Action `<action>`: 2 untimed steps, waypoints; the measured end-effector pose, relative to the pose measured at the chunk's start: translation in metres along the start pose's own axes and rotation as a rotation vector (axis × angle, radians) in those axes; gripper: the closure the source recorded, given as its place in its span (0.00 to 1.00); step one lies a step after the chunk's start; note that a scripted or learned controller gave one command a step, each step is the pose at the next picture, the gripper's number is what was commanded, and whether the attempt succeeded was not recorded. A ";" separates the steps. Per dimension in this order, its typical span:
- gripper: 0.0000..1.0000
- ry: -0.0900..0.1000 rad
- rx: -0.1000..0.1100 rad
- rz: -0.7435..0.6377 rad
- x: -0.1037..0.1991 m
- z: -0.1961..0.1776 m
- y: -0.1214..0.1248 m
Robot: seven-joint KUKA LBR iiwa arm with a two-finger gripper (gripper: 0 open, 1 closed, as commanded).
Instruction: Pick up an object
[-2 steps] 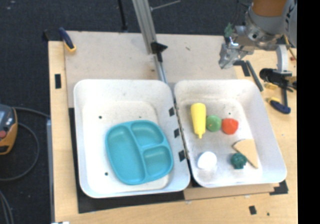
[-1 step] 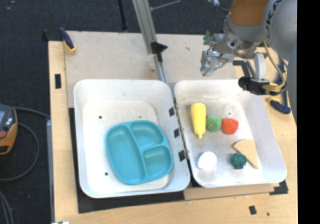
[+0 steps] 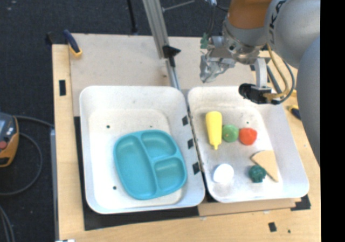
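From my console I can't tell the state of the two-finger gripper (image 3: 209, 76) above the right white bin's (image 3: 291, 181) far rim, so I'd target the stiff, light-looking, maybe slippery yellow plastic cylinder (image 3: 214, 129), pinching its narrow midsection.

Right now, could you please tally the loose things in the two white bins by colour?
Yellow: 1, the yellow corn-shaped toy
Green: 2, the light green round toy and the dark green lumpy toy
Red: 1, the red round toy
White: 1, the white round toy
Tan: 1, the tan wedge
Blue: 1, the turquoise divided plastic plate
Total: 7
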State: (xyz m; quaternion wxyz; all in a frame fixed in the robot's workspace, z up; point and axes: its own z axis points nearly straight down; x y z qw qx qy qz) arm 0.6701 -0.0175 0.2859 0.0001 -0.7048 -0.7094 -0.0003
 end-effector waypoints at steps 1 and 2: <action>1.00 0.000 0.001 0.000 0.048 0.013 0.003; 1.00 0.000 0.000 0.000 0.094 0.016 0.002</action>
